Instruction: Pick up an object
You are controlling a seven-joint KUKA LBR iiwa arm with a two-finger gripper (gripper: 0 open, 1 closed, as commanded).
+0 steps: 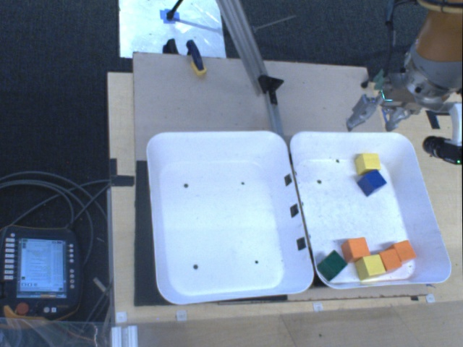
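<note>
Currently the scene runs, left to right, as follows. A teach pendant with a lit screen lies on the dark floor, far to the left of the fingers and lower in the view, with cables looping above it. The left bin sits to the left of the fingers and below them. A slanted metal pole crosses the bench top, up and left of the fingers, ending at a black clamp. A yellow-handled tool lies further left on the bench.

The right bin lies directly below the fingers. In it: a green cube far below and a little left of the fingers; an orange cube and a yellow cube beside it, touching; a second yellow cube just below the fingers, with a blue cube against its lower side; two more orange cubes at the lower right.

The gripper hangs above the right bin's upper rim, fingers spread apart, nothing between them. The arm's orange band sits above and right.
</note>
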